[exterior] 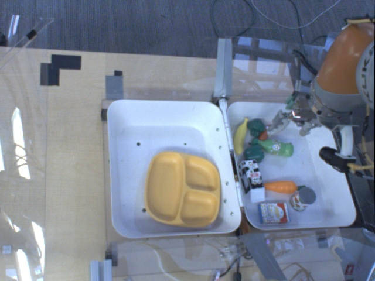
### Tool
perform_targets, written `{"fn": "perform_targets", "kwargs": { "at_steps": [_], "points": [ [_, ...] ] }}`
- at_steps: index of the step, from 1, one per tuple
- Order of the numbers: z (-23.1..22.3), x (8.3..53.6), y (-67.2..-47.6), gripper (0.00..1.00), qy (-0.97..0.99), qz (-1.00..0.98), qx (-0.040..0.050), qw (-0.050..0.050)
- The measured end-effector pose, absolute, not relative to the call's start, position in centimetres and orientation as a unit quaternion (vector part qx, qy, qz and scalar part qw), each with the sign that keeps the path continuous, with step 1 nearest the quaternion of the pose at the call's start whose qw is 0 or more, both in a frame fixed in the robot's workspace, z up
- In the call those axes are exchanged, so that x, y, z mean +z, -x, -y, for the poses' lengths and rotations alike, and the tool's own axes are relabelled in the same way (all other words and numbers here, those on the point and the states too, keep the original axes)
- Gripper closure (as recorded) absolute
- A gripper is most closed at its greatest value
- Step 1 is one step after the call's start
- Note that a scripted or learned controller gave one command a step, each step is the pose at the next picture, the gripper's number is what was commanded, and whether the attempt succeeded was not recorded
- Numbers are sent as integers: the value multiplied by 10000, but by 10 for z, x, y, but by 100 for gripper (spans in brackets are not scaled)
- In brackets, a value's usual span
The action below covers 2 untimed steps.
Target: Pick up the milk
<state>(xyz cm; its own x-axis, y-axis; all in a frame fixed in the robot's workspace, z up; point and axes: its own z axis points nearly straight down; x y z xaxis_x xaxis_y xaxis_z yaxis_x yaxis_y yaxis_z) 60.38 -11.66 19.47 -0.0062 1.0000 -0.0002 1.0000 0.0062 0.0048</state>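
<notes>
From the overhead camera I see a pale wooden table [70, 157] on dark carpet, bearing two white bins side by side. The left bin [123, 127] carries a yellow divided tray [183, 188], probably the drop spot. The right bin [328, 198] crowds the groceries together, so any reach gets cramped. The gripper [280, 122] hangs above that bin's far end, over a green bottle [275, 148], nothing visibly between its fingers; how wide they stand I cannot tell. The milk [252, 176], a small white carton with black cow patches, lies against the bin's left wall, beside a carrot [280, 187].
</notes>
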Motion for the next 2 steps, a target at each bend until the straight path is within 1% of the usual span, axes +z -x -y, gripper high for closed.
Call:
{"fn": "perform_targets", "kwargs": {
  "at_steps": [1, 2],
  "points": [
    [88, 116, -612, 0, -7047, -7093, 91, 132],
    [85, 90, -539, 0, -6144, -7889, 38, 69]
  ]
}}
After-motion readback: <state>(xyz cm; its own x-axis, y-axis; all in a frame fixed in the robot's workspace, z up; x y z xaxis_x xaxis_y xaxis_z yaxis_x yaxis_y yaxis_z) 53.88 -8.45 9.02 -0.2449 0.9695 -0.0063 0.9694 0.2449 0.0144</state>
